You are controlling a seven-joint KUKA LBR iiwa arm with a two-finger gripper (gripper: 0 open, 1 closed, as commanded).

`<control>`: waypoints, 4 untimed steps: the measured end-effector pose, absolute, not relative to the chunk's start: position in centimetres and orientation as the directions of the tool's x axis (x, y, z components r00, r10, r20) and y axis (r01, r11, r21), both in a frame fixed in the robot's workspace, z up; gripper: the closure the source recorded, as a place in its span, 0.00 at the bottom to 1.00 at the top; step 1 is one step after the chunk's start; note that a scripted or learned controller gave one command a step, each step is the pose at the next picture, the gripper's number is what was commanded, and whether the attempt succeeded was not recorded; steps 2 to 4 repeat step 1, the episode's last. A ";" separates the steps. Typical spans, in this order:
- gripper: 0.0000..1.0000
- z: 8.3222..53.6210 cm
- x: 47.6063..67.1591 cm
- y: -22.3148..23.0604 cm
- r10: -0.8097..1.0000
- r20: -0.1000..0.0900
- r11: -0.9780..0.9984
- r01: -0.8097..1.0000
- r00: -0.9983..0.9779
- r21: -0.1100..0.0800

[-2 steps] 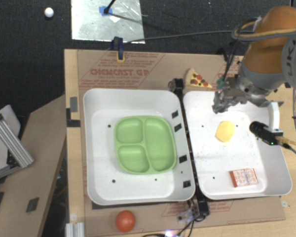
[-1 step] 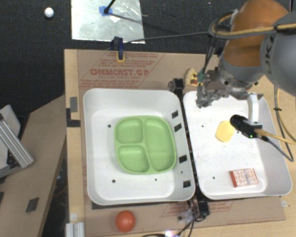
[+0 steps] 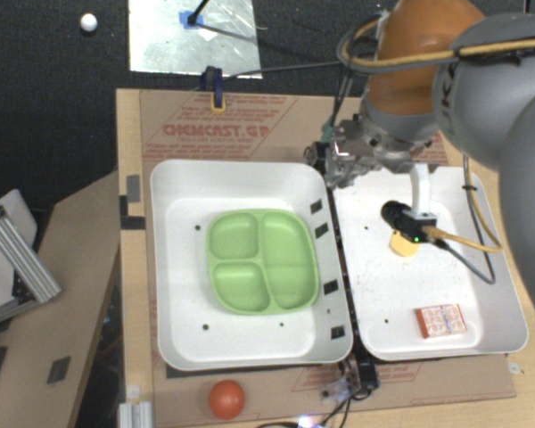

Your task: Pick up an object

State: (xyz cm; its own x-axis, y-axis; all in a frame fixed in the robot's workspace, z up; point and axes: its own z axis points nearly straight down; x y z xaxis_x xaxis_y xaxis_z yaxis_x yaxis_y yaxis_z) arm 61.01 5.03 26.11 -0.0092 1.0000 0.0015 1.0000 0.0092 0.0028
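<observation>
Gripper over the bins' far edge, nothing visibly held.
The gripper [image 3: 341, 162] hangs above the seam between the bins; spread or pressed together, I cannot tell. A red packet [image 3: 440, 320] lies near the right bin's [image 3: 481, 339] front corner, well apart from it.

An orange ball [image 3: 226, 399] sits on the cardboard [image 3: 250, 127], a foil sheet [image 3: 160, 34] beyond.

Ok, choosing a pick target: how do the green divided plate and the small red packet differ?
The green plate is far larger than the red packet. The plate sits in the middle of the left bin; the packet lies near the right bin's front corner. The plate is plain green with four compartments; the packet is a flat red-and-white patterned rectangle. Both lie flat on a bin floor.
</observation>
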 end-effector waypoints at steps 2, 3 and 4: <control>1.00 25.4 62.7 10.9 1.000 0.002 0.010 1.000 -0.010 0.003; 1.00 25.4 62.7 10.9 1.000 0.002 0.010 1.000 -0.010 0.003; 1.00 25.4 62.7 10.9 1.000 0.002 0.010 1.000 -0.010 0.003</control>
